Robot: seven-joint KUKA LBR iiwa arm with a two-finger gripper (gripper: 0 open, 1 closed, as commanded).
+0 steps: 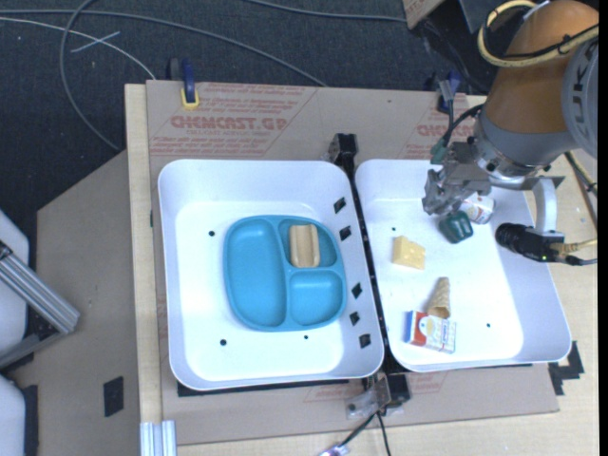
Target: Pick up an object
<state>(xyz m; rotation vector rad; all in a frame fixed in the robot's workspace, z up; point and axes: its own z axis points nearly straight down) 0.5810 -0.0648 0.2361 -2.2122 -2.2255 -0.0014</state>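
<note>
Nearest the lens, a small red-and-white carton (432, 332) is being left flat while a teal object (459, 227) is being clamped by the gripper (455, 218).

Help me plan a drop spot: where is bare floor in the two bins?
Left bin: a bare ring around the blue tray. Right bin: bare on the right, past the cone and packet. Crowded at its top, around the gripper and cheese wedge.

Floor: dark blue-grey carpet (66, 103), thin pale cables (104, 27) looping across it.
Bench: board under brown printed protective paper (237, 117), blue clamp (189, 84) at far edge.
Light: even, soft shadows.
</note>
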